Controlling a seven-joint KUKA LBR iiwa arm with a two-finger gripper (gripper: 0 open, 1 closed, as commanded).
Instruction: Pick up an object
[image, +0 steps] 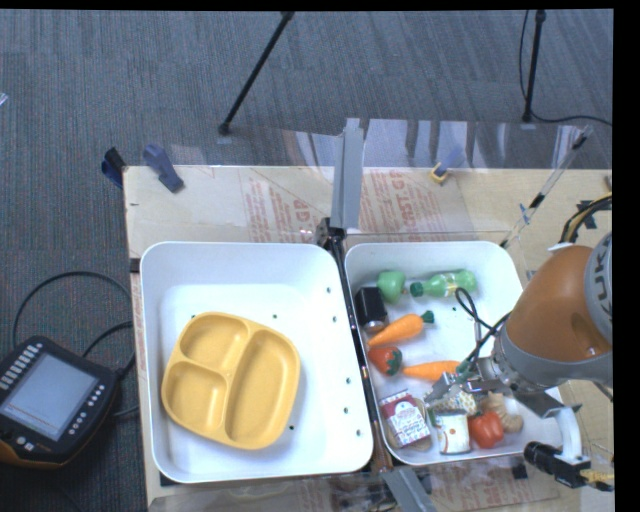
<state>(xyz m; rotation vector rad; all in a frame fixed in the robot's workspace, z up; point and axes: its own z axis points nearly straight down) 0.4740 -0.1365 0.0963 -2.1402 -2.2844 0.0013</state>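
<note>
The grey arm with its orange band (560, 305) reaches in from the right and bends down over the near right part of the right-hand shallow white bin (498, 255), where its two-finger gripper (462, 385) sits low among a cluster of toy food; whether it is parted or closed cannot be told from here, because the wrist and the clutter hide the tips. The things to pick all lie in this bin: a green plastic bottle-shaped toy (445, 284) lies along the far side with a small green rounded toy (390, 285) just beside its left end, and a small black block (370, 305) rests near the left wall. Below them an orange plastic carrot with a green top (400, 329) lies at a slant, a red-orange pepper-like toy (384, 360) sits just under it, and a second orange carrot (432, 370) points towards the gripper. Near the front wall lie a red packet with a label (407, 418), a small white carton (453, 432) and a red tomato-like toy (487, 429), close together beneath the wrist. The left-hand white bin (160, 265) holds a yellow plastic plate with three compartments (232, 378), lying flat. A black handheld control pendant with a grey screen (45, 395) rests on the floor to the left of the bench.
</note>
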